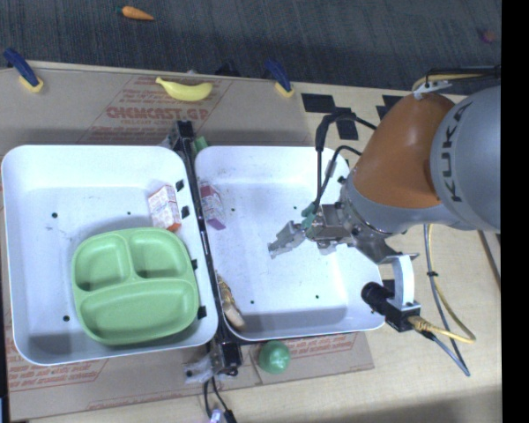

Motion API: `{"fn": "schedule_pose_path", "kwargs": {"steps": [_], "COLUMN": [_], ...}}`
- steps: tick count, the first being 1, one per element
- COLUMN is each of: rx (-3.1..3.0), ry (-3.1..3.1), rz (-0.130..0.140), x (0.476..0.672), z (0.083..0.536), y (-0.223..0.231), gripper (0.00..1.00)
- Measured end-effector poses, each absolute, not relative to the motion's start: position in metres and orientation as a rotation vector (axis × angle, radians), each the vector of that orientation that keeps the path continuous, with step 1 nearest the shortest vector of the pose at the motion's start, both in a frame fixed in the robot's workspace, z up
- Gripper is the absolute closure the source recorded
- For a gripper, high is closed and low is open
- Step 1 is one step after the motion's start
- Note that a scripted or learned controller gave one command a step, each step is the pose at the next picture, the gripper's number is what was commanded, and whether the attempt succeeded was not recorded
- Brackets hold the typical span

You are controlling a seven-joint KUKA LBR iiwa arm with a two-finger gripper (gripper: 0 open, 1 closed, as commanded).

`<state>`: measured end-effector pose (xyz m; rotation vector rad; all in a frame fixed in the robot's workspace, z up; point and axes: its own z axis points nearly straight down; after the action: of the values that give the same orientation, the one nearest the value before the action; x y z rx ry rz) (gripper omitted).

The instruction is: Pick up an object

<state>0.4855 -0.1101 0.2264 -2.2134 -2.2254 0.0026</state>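
Note:
My gripper [284,240] hangs over the middle of the right bin [273,320], on the grey arm with its orange band [406,152] coming in from the right. Nothing lies directly beneath it on the white floor. A small pink-and-white packet [211,204] lies at the right bin's left wall, well to the gripper's left. A tan object [228,307] rests in that bin's front left corner. In the left bin [35,236] sit a green divided plate [137,285] and a small red-and-white carton [163,206].
A yellow banana [185,87] lies on the cardboard behind the bins, and a green ball [274,356] sits in front of the right bin. Blue clamps [24,69] hold the cardboard's back edge. Black cables [328,152] loop off the wrist.

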Motion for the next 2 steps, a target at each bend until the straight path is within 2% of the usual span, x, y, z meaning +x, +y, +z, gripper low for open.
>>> {"fn": "schedule_pose_path", "kwargs": {"steps": [1,2], "rx": [-2.215,-2.216], "ry": [-2.227,-2.228], "rz": [0.004,0.001], "x": [0.513,0.565], "z": [0.189,0.212], "y": [-0.171,-0.208], "gripper": [0.0,0.0]}}
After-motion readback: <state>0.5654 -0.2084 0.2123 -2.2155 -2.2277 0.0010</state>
